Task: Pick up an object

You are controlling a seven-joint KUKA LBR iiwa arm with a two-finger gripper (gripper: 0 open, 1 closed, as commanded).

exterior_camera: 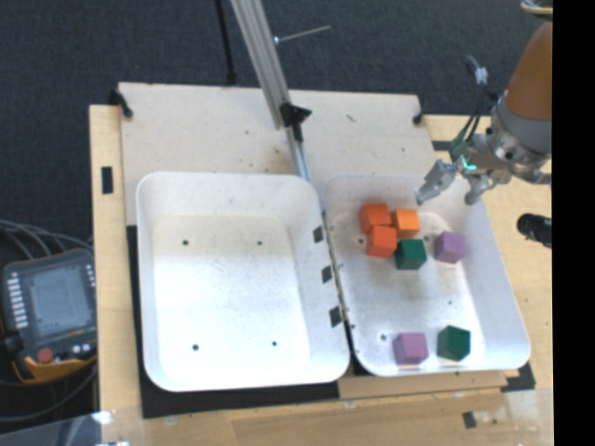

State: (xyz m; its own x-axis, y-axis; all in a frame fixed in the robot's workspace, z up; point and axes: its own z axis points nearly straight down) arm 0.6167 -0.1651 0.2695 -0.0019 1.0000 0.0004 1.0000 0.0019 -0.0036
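Sitting in the right-hand shallow white bin (pixel 483 286) are all the little blocks, and none of them is in the claw. Up near the bin's far side three orange-ish cubes are bunching together: one orange cube (pixel 376 217), a second orange cube (pixel 381 241) touching it just below, and a lighter orange-yellow cube (pixel 407 220) pressing against them on the right. A dark green cube (pixel 410 253) is resting right under that lighter one, and a purple cube (pixel 450 246) is sitting just beside it, apart by a small gap. Down near the bin's front edge another purple cube (pixel 410 347) and another dark green cube (pixel 454 343) are lying close together, well apart from the upper bunch.

The claw (pixel 455 186) is hovering over the bin's far right corner with its two fingers spread wide, nothing between them. The left-hand white bin (pixel 153 249) is sitting alongside on the wooden bench (pixel 107 249).
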